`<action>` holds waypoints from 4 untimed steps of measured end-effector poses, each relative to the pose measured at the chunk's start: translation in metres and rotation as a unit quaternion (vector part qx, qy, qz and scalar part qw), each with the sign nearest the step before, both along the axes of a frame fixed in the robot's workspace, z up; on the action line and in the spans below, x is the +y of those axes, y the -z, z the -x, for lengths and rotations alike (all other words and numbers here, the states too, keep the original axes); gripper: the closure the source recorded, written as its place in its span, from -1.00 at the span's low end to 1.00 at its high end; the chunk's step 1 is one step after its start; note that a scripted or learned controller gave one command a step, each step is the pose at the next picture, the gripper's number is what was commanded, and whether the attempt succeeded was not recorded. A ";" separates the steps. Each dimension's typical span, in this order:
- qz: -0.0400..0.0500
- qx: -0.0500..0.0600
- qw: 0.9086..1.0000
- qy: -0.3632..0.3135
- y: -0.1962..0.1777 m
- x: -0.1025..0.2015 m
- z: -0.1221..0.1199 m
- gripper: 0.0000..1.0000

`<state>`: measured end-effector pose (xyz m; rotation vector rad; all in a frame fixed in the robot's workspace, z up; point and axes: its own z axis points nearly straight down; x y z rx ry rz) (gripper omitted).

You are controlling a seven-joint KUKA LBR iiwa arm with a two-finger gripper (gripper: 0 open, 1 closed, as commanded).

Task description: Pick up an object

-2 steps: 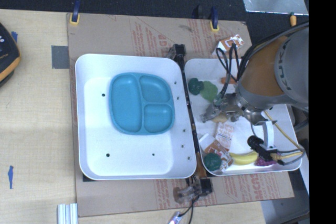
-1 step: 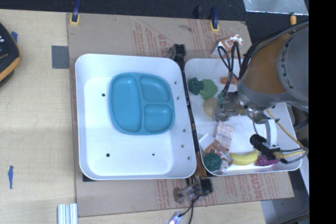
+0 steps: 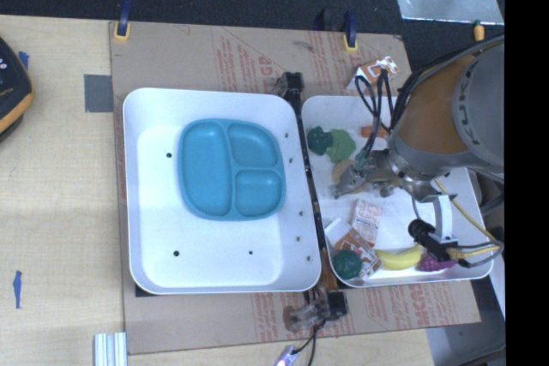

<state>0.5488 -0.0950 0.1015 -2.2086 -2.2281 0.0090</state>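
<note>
**Ana:** Start from the bottom of the frame. In the lower right, at the bottom edge of the right bin (image 3: 319, 111), I see a yellow banana (image 3: 400, 258), a purple piece (image 3: 436, 265) beside it on the right, and a dark green round thing (image 3: 347, 263) on the left. Any of these could be the object to pick.

**Tomas:** And just above them, a small white packet with red print (image 3: 367, 219). It lies flat, so I think it can slip away from the fingers.

**Ana:** Higher, in the middle right, the gripper (image 3: 371, 178) is low inside the bin, near a green leafy toy (image 3: 333, 141). I cannot tell if the claw is spread or closed; the wrist covers it. I see nothing clearly held.

**Tomas:** The things are crowded there. My worry is that the claw comes down between two pieces and pushes them aside, or closes on nothing.

**Ana:** Also the black cables (image 3: 377, 99) hang loose near the wrist. They could drag over the toys.

**Tomas:** The wall between the bins is just beside the green toy. A finger could hit it.

**Ana:** Further left, the left bin (image 3: 137, 184) holds a blue divided plate (image 3: 231, 168), well apart from the arm. No danger there, I think.
</note>
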 end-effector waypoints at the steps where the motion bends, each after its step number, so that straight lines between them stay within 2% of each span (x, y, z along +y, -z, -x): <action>1: 0.000 -0.002 1.000 0.001 0.010 -0.004 -0.026 -1.00; 2: 0.000 -0.001 1.000 0.001 0.000 -0.005 -0.026 1.00; 3: 0.000 -0.001 1.000 0.000 0.000 -0.005 -0.026 -1.00; 4: 0.000 -0.001 1.000 0.003 0.010 -0.048 0.064 -1.00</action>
